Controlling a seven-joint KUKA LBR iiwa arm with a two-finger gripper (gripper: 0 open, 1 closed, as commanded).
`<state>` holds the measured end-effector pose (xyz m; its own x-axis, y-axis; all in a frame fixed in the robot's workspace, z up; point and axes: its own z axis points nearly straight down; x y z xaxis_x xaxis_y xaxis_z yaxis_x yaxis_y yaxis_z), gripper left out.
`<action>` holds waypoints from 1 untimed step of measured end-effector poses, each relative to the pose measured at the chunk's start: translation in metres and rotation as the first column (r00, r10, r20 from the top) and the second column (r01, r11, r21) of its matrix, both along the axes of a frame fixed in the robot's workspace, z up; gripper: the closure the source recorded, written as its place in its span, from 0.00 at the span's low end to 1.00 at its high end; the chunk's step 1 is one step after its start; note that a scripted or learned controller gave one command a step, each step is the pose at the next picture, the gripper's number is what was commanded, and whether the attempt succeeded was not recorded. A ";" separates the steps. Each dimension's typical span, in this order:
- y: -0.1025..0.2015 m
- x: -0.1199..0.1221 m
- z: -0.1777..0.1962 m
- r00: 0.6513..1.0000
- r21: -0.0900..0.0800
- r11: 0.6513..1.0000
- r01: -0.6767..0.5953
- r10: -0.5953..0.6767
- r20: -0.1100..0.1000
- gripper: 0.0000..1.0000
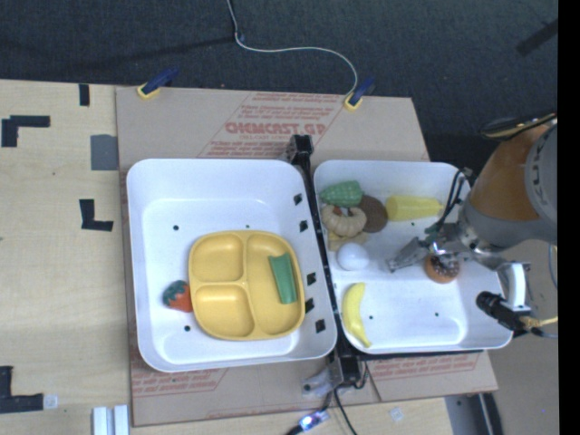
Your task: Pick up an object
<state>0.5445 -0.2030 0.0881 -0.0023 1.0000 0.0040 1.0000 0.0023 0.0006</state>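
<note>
Two white bins sit side by side on the bench (54, 243), on a sheet of cardboard (272, 120) w/ red print. Left bin (149, 188) holds a yellow divided plate (231, 288) near its middle; a green stick-shaped piece (284, 278) lies in the plate's right compartment, and a small red & green item (177, 294) rests on the bin floor touching the plate's left edge. Right bin (399, 320) carries most of the objs: a green ridged item (342, 192) at top left by the divider, a brown and tan lump (352, 218) just below it, a yellow block (413, 208) to the right of those, a white ball (352, 257) lower down, and a banana (354, 314) near the bottom left corner, lying roughly lengthwise along the divider. The arm (517, 193) comes in from the right over the right bin, orange band visible. The hand (426, 250) is down low in the bin's right half; a grey finger (405, 256) slants out left of it. Just beside it, to the right, sits a small round orange-brown obj (442, 268) w/ dark marks on top. Can't tell from this angle how wide the hand is or if it grips anything. A white cable (272, 43) loops across the dark floor up top.
</note>
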 end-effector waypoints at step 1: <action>-0.005 0.002 0.013 1.000 -0.017 1.000 0.002 -0.001 0.014 1.00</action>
